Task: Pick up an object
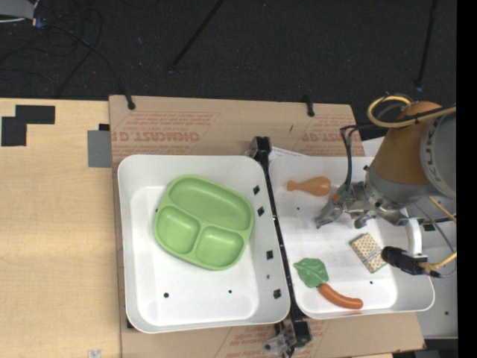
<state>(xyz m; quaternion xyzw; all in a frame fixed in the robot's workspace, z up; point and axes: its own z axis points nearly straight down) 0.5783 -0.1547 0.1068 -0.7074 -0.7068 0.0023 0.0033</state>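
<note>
1. The grey 2-finger gripper (330,215) hangs low in the right white bin (417,298), jaws spread, gripping nothing.
2. A tan plastic drumstick (311,186) lies just beyond it; an orange carrot with green leaves (328,286) lies nearer the front.
3. A green 3-compartment plate (203,221) sits in the left white bin (149,289).

The left bin (141,304) is offering little room in its middle: a green divided plate (203,221) is lying across most of its floor, leaving bare strips along the near edge and the left wall. In the right bin (417,300) the open floor is sitting between the objects. A chicken drumstick toy (311,186) is lying near the far wall, a carrot with green leaves (326,283) is stretching along the near side, and a small patterned block (367,251) is resting toward the right. The gripper (335,211) is crowding the centre right. The black divider (274,237) is blocking low passage between the bins.
</note>
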